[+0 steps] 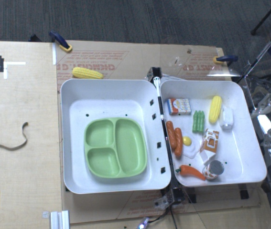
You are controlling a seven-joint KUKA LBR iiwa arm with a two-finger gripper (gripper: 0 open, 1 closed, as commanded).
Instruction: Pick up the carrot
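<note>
Lying slantwise in right bin [250,142], small orange carrot [191,171], green-topped

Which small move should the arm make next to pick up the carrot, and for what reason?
Probably bring the tool over the near left corner of the right bin and above the carrot. The carrot lies flat there, untouched, its green end toward the bin's left wall, with a small can close at its right, so a descent from straight above seems safest.

Wooden bench [20,94] carries two white bins [73,142] mid-frame, a corn cob [87,73] just above the left bin, and a curled cable [8,142] far left.
</note>
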